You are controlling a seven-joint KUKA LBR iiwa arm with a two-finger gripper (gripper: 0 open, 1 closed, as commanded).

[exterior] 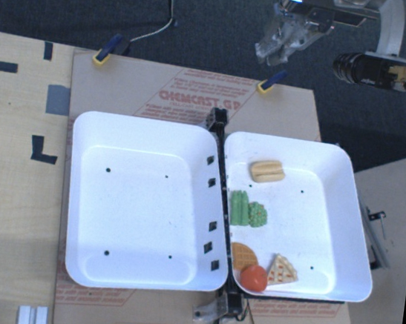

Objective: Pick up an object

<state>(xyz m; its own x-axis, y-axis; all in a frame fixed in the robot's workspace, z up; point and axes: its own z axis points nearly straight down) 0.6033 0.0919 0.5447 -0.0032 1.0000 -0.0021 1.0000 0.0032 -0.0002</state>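
My gripper hangs high at the top of the camera view, above and behind the right bin, far from everything in it. Nothing shows between its fingertips. In the right bin lie a tan bread roll near the back, a green broccoli-like piece by the left wall, and at the front a round orange cookie, a red tomato and a waffle-patterned wedge.
The left bin touches the right bin along a black-clipped divider. Both rest on a cardboard sheet held by yellow and blue clamps. A cable trails over the dark floor at the back.
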